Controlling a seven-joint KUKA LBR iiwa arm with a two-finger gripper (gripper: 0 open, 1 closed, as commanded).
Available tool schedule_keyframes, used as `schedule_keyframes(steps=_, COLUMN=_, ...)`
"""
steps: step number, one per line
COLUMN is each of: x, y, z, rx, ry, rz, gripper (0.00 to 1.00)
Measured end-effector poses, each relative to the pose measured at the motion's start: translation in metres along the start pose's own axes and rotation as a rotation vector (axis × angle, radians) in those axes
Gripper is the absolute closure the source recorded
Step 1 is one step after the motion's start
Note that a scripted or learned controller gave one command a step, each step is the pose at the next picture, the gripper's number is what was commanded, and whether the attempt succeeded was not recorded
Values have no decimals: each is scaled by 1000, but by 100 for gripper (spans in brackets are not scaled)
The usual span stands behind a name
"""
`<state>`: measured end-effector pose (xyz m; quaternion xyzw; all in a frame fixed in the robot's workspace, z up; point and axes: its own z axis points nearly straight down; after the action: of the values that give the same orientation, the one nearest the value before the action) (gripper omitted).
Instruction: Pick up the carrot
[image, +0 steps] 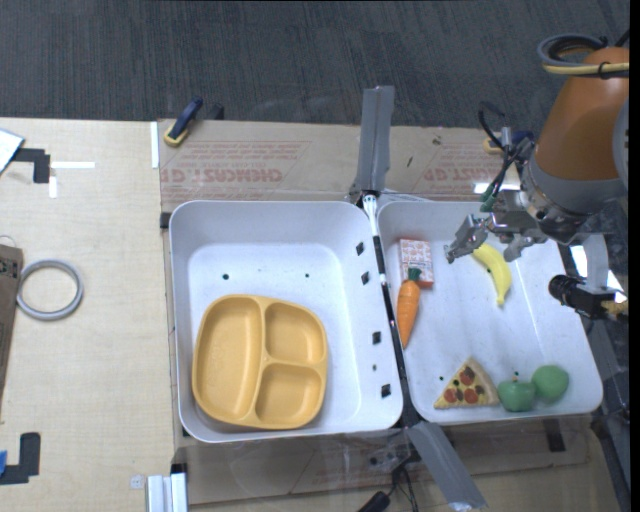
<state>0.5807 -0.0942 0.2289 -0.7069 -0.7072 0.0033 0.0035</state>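
The carrot (408, 309) lies in the right bin (570, 330), against its left wall, just below a small carton (415, 262). The tool (487, 238) hovers near the banana (494, 272), jaws spread, empty — approach step. Next: traverse left, descend over the carrot.

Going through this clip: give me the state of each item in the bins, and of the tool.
carrot: lying by right bin's left wall, untouched
banana: lying under the tool
tool: over the banana, holding nothing
pizza slice: lying flat
apples: resting in corner
box: lying flat
tray: upright in left bin
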Motion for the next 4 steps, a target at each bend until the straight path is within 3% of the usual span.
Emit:
schedule_keyframes(steps=1, x=91, y=-55, z=43, rx=1, ry=-1, rz=68, gripper=0)
schedule_keyframes(steps=2, x=127, y=-85, z=42, rx=0, ry=-2, rz=47, gripper=0)
schedule_keyframes(steps=3, x=155, y=53, z=42, rx=-2, ry=-4, rz=3, gripper=0)
schedule_keyframes(steps=4, x=182, y=20, z=65, rx=-26, ry=-13, rz=-43, gripper=0)
